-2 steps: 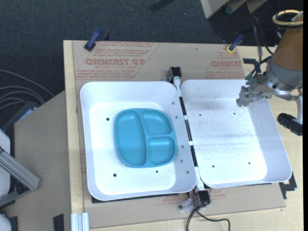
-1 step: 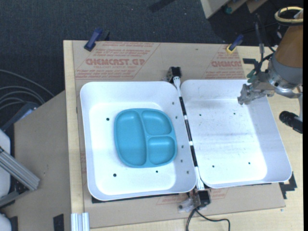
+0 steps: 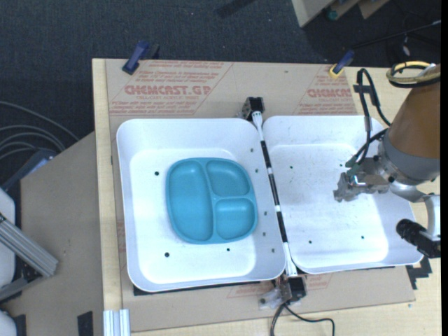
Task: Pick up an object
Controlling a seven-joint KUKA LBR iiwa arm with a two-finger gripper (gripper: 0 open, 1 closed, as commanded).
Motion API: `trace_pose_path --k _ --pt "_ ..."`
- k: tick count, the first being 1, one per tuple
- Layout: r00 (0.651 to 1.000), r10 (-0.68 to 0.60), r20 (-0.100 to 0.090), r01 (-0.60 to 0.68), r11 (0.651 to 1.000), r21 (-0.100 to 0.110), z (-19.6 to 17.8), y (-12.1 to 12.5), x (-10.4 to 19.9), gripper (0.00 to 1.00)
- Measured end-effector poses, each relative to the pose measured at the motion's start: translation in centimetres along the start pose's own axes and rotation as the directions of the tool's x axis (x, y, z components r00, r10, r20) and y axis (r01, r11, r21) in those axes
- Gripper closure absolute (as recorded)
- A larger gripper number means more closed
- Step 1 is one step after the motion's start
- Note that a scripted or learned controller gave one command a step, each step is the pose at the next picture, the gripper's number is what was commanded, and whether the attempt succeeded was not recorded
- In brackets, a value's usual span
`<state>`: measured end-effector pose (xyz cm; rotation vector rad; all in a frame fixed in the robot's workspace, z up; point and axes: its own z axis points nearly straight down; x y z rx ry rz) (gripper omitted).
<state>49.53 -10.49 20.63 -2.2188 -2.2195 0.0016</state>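
Blue plate (image 3: 211,200) lies flat in the middle of the left bin (image 3: 136,145), its long axis running roughly ten to four. It sits at nine o'clock from the gripper (image 3: 348,187), well apart; the gripper hangs over the right bin (image 3: 308,135), carrying nothing visible; its grip state can't be told.

Two white bins side by side on a bench, blue divided plate (image 3: 210,200) in the left bin (image 3: 140,145), gripper (image 3: 348,187) over the right bin (image 3: 308,138) — nothing between its fingers.
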Motion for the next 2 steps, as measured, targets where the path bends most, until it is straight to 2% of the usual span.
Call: trace_pose_path --k 1,2 --pt "1.0 0.001 0.001 -0.001 1.0 -0.002 -1.0 0.1 0.0 1.0" --pt "1.0 0.001 0.001 -0.001 1.0 0.001 6.9 -1.7 -0.5 1.0"
